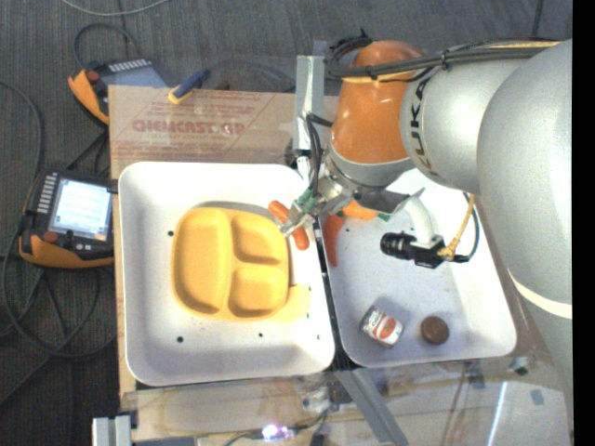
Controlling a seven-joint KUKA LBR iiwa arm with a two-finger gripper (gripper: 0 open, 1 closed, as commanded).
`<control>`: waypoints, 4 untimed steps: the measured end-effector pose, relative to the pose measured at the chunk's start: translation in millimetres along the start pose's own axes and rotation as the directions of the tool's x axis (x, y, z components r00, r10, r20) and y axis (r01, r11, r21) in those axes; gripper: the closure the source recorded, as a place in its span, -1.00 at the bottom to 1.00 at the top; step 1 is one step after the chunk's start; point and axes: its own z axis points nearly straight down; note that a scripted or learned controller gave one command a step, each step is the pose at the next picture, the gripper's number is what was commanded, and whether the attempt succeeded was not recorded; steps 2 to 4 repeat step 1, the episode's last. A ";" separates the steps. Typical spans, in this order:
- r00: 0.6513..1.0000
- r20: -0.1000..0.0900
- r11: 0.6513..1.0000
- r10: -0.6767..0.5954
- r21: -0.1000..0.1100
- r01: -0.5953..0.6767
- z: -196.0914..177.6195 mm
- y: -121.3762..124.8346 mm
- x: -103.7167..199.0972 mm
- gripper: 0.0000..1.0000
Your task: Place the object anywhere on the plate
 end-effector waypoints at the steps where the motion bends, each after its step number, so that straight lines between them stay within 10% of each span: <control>1: 1.000 -0.001 1.000 0.000 0.000 0.000 0.1 0.0 0.0 -1.00; 4: 1.000 -0.001 1.000 0.000 0.000 0.000 0.1 0.0 0.0 -1.00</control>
